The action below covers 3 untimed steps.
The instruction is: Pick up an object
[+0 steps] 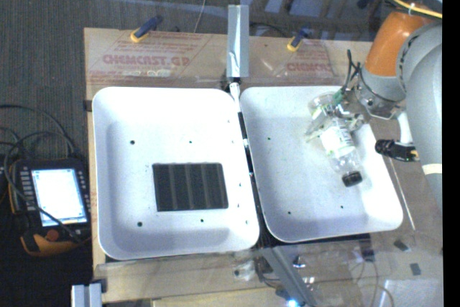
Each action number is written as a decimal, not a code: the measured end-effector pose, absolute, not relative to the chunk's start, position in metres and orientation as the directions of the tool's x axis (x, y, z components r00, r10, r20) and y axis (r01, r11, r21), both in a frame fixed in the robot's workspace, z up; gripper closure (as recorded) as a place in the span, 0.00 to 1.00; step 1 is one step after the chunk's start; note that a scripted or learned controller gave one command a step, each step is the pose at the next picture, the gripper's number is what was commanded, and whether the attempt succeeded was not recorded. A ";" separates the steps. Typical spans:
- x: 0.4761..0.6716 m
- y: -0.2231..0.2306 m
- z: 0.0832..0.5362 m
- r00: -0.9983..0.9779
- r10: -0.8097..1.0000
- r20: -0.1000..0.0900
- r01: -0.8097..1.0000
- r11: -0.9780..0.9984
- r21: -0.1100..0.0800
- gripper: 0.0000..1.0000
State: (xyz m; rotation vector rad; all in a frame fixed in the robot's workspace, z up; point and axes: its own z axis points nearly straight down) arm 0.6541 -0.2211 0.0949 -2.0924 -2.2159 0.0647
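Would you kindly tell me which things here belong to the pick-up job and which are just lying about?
Job: clear plastic bottle in the right bin; hand just above it.
Lying about: dark ribbed block in the left bin; handheld screen unit; yellow clamps.

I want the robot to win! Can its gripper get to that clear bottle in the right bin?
Probably yes. The gripper is right over the upper end of the bottle, which lies alone in the right bin; nothing lies across it.
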 end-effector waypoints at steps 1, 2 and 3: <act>0.655 -0.222 0.095 -0.087 0.996 0.038 0.992 0.090 -0.090 0.00; 0.603 -0.215 0.093 -0.251 0.968 0.002 0.968 0.251 0.015 0.00; 0.603 -0.215 0.093 -0.251 0.968 0.002 0.968 0.251 0.015 0.00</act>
